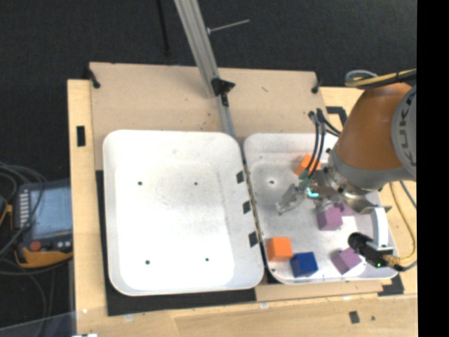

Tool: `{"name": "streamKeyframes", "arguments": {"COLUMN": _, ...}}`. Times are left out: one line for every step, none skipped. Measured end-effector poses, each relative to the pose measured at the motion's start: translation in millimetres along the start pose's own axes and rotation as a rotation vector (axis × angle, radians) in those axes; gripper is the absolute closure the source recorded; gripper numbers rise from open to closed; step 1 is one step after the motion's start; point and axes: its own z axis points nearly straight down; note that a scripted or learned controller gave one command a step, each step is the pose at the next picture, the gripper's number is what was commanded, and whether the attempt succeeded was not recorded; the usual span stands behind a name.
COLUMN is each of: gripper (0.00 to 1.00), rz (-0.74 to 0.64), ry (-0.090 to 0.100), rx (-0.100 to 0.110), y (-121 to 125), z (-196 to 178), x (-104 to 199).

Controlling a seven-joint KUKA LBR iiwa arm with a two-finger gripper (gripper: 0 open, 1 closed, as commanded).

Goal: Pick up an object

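I see the left bin [175, 209] bare on the bench [84, 188], so I leave it; every block sits in the right bin [270, 156]; an orange block [281, 248] and a blue block [304, 264] lie near its front edge; my end effector [287, 202] hangs low over white floor; I cannot tell if it is open; purple blocks [329, 218] lie beside the arm.

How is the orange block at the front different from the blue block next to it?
The orange block is bright orange; the blue block is dark blue. The orange block sits nearer the bin's left wall, the blue block closer to its front edge. Both are small cubes of similar size, lying in the right bin, away from the gripper.
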Motion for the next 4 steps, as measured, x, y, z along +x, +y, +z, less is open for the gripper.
{"name": "streamKeyframes", "arguments": {"gripper": 0.00, "rz": 0.004, "ry": -0.001, "rx": -0.005, "y": 0.9, "z": -1.7, "x": -0.6}}
{"name": "streamKeyframes", "arguments": {"gripper": 0.00, "rz": 0.003, "ry": -0.002, "rx": 0.001, "y": 5.6, "z": 59.0, "x": -6.1}}
{"name": "streamKeyframes", "arguments": {"gripper": 0.00, "rz": 0.004, "ry": -0.003, "rx": -0.007, "y": 6.9, "z": 104.7, "x": -7.8}}
{"name": "streamKeyframes", "arguments": {"gripper": 1.00, "rz": 0.012, "ry": -0.002, "rx": -0.010, "y": 7.8, "z": 92.6, "x": -8.6}}
